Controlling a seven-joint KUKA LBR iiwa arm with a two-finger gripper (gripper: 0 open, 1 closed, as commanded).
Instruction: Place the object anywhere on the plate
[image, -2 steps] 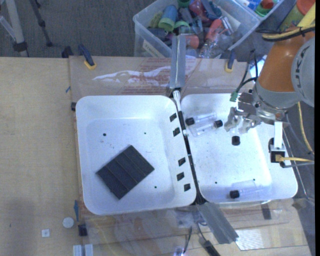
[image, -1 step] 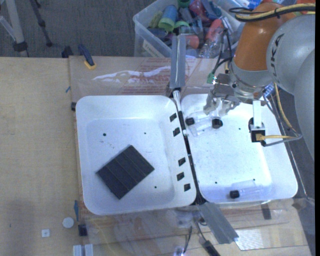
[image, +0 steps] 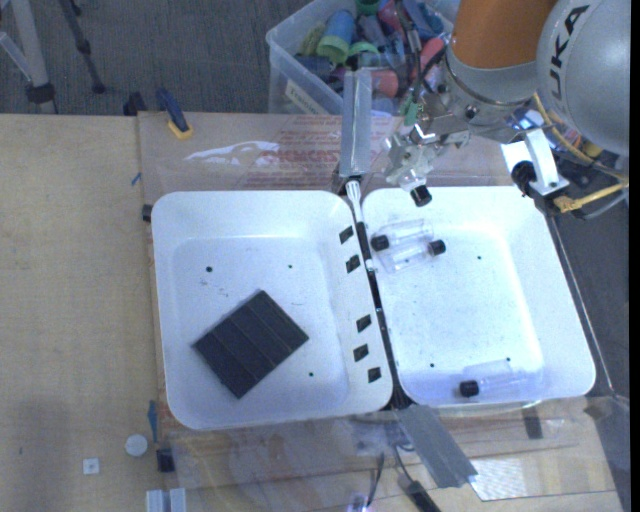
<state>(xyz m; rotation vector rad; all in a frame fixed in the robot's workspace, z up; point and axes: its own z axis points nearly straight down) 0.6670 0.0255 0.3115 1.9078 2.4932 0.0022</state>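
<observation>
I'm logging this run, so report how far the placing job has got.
Done: nothing yet; the dark square plate in the left bin bears no object. In hand: the claw hangs over the right bin's far edge, near a clear tube with black caps; no object shows between its fingers. Left: grasp a tube, this one or the second clear tube at the near edge, carry it across and set it on the plate.

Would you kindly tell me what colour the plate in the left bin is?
The plate is dark grey to black, with faint lines across it, seen clearly in the camera view.
</observation>
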